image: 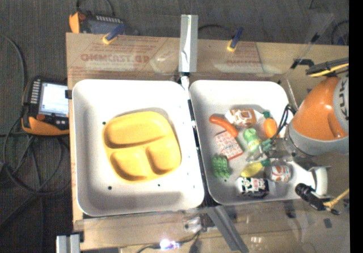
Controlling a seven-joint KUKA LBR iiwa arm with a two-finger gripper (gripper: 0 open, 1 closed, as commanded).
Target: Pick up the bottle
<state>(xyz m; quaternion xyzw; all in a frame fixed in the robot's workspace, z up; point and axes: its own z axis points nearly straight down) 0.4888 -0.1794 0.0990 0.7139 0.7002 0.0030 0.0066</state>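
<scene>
A small pale green bottle [250, 138] lies among the toys in the middle of the right bin [238, 88]. My gripper [265, 148] reaches in from the right and hangs low over the bin, just right of the bottle's lower end and close to it. The grey wrist and orange band [317, 116] cover the bin's right rim. I cannot make out whether anything sits in the gripper, as dark parts and clutter blur together there.
Crowded around the bottle are an orange sausage shape [224, 125], a small carton [241, 116], an orange fruit [269, 127], a red-white box [228, 145], green broccoli [221, 167], a yellow piece [253, 168], a can [279, 172] and a black-white carton [253, 186]. The left bin [85, 133] holds a yellow divided tray [142, 145].
</scene>
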